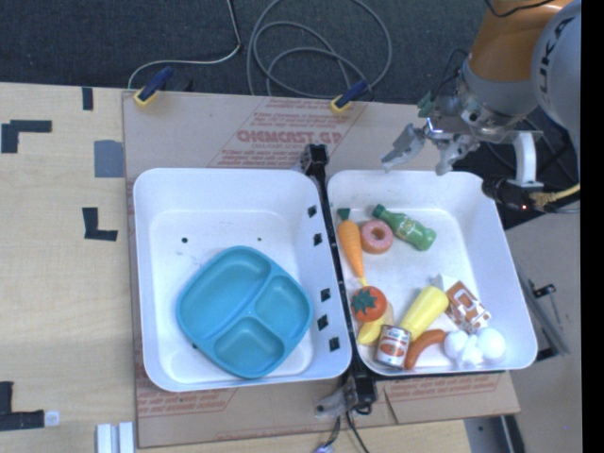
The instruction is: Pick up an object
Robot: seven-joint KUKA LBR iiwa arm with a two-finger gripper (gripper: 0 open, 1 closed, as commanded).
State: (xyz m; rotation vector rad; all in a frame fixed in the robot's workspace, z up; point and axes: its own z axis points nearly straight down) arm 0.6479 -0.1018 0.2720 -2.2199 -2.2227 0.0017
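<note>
Brown cardboard (pixel 274 140) underlies my two shallow white bins (pixel 491 215); beyond the right bin's far rim, my two-finger gripper (pixel 422 157) hangs spread wide (gripping nothing).

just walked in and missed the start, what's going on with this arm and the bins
The grey arm's two-finger gripper hangs open above the back rim of the right white bin, holding nothing. That bin holds toy food: an orange carrot, a green bottle, a pink donut, a tomato and more. The left white bin holds a blue divided plastic tray. Nothing is picked up yet.
</note>
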